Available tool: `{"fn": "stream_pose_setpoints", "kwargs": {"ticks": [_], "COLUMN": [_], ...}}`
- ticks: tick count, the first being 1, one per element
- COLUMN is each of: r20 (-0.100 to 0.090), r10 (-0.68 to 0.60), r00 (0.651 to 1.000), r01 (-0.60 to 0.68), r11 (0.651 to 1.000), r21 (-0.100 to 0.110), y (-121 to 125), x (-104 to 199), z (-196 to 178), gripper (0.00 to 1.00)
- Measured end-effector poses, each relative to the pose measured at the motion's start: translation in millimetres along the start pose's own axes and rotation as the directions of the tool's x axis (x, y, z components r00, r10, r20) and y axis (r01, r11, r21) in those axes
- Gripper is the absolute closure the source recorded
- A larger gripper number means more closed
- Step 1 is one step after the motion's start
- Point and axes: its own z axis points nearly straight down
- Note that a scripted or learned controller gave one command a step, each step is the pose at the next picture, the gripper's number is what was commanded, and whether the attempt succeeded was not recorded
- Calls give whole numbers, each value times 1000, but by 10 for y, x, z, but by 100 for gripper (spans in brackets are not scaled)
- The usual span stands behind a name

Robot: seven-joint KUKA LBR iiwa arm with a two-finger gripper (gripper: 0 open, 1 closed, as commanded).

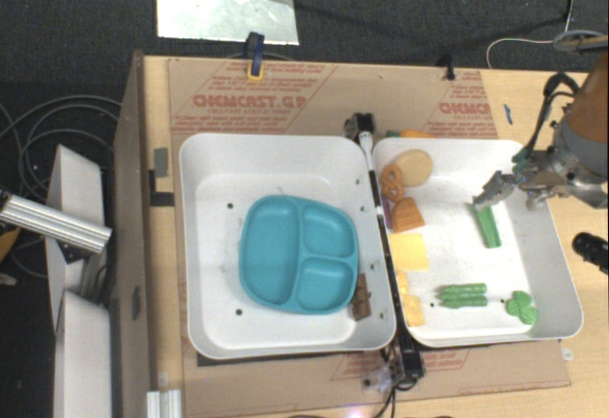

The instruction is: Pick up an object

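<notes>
Claw (497,189) spread just above a green stick (488,226) in the right bin (561,283); it should straddle the stick squarely before pinching.

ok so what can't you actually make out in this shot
- Gripper in the camera view: too small and blurred to tell open from shut, or whether it touches the green stick below it.
- Arm: cut off by the right edge.
- Brown piece beside the blue tray: too small to identify.
- Yellow pieces at the bin divider: edges blur together.
</notes>
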Motion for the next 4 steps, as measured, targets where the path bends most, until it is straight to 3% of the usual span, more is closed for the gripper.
{"fn": "stream_pose_setpoints", "kwargs": {"ticks": [1,2,3,4], "r20": [0,1,1,2], "r10": [3,2,1,3], "r00": [1000,1000,1000,1000], "r01": [-3,-2,-1,-3], "r11": [1000,1000,1000,1000], "r21": [6,-3,-3,0], "y": [226,248,247,379], "x": [-333,-321,-321,-470], "z": [1143,970,973,1429], "gripper": [0,100,0,0]}}
